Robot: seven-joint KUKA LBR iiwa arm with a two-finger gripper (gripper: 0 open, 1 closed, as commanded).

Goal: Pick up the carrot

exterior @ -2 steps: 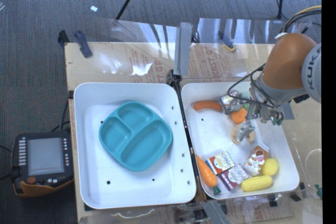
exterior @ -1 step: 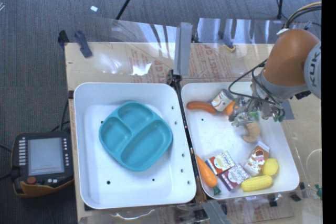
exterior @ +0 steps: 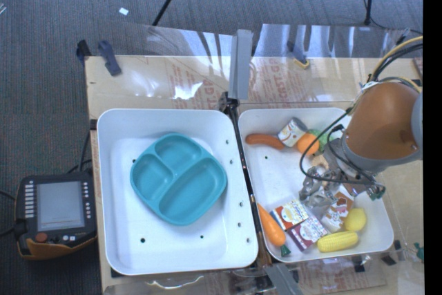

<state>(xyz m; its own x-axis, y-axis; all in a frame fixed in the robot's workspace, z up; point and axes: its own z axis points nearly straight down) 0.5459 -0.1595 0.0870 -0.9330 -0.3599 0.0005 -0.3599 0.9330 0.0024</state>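
A blue divided plate [exterior: 179, 178] sits in the left bin [exterior: 110, 148]. In the right bin [exterior: 266, 124], the carrot [exterior: 271, 225] lies untouched against the left wall — not yet picked up. Further right, the gripper [exterior: 323, 195] hangs over food packets [exterior: 298, 221]; whether it holds anything cannot be told.

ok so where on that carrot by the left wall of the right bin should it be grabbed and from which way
Take the carrot around its thick middle, coming straight down from above. It lies flat, running lengthwise along the bin's left wall, so the claw would likely do best closing across its narrow width. One finger has to slip between carrot and wall; the small carton sits close on the other side.
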